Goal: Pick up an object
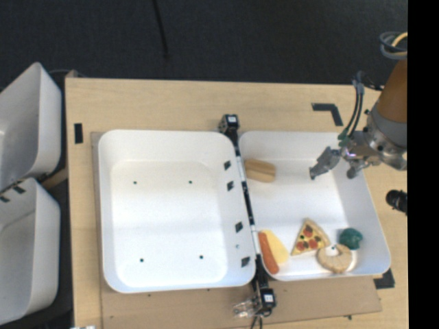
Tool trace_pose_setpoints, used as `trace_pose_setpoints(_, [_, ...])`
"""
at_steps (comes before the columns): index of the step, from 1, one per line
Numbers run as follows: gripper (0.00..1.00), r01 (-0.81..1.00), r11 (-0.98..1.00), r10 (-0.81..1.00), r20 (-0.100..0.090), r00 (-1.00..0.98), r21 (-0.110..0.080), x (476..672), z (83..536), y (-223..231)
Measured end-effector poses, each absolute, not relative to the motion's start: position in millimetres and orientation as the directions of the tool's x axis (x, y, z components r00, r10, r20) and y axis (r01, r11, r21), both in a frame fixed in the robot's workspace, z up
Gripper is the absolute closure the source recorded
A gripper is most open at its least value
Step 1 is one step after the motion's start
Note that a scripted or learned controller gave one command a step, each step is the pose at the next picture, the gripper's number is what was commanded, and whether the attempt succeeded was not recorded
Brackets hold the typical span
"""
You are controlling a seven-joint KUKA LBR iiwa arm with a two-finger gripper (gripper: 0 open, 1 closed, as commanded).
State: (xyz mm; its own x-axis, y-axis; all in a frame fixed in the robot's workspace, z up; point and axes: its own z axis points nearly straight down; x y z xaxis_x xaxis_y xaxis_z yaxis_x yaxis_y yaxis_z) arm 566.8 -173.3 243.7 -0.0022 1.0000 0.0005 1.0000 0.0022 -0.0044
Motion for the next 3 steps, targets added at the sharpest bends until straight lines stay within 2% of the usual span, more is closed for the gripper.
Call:
trace_pose_setpoints(1, [0.0, 1.0, -0.006, 1.0, 0.005, 0.006, -0.019, 483.0, 130.4, -197.0])
trace_pose_setpoints(2, [0.0, 1.0, -0.001, 1.0, 0.003, 0.001, -0.003, 490.1, 98.9, -201.1])
trace_pose_setpoints(3, [1.0, 1.0, -0.006, 1.0, 0.002, 0.006, 0.002, 492.3, 110.3, -202.4])
